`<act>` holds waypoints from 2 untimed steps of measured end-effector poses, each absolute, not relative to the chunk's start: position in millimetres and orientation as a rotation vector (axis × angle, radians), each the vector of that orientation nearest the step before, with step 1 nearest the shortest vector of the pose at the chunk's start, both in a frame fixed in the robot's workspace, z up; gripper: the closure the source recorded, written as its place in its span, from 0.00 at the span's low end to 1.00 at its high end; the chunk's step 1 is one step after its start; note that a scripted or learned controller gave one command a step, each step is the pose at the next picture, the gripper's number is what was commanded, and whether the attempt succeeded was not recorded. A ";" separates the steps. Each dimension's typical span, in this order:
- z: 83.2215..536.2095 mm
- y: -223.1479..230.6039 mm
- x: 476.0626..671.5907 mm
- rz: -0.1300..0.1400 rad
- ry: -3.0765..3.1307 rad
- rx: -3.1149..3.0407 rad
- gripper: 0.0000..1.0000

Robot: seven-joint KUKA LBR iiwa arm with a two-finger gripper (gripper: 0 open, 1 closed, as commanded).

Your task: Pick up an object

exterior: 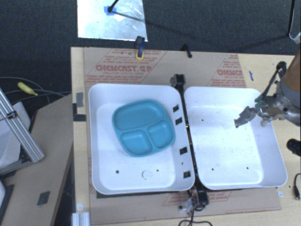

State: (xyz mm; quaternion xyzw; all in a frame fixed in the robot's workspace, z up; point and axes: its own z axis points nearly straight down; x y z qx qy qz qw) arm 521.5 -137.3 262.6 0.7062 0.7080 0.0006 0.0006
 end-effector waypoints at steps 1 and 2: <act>246.8 -39.9 504.5 0.004 2.238 2.210 0.00; 283.6 94.1 486.3 0.013 2.243 2.202 0.00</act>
